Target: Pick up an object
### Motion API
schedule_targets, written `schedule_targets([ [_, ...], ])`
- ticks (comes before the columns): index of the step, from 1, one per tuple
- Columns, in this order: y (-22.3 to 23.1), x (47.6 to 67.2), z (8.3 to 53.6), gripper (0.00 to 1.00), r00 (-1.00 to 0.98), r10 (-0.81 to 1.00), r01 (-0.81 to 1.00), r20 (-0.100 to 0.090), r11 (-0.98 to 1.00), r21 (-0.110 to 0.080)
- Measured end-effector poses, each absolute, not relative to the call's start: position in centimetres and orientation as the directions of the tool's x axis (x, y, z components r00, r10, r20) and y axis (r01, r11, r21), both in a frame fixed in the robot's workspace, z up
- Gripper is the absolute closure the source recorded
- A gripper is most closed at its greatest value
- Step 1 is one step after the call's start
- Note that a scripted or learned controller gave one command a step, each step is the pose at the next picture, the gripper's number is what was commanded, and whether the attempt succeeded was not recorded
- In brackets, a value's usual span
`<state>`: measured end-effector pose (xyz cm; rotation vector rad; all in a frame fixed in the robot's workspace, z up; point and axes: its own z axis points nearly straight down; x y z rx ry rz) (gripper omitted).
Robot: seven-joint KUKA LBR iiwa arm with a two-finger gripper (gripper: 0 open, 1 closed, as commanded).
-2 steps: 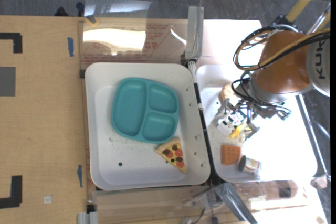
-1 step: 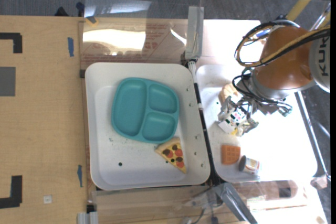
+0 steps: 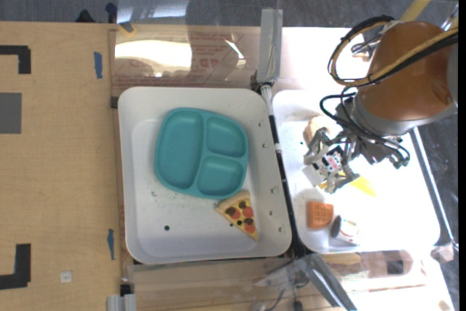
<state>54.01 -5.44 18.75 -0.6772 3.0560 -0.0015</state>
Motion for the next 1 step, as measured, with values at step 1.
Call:
schedule_targets([
  [1, -5.35, 54.12, 19.68, 1.0, -0.906, -0.422, -0.422, -0.015, 0.906, -0.005],
])
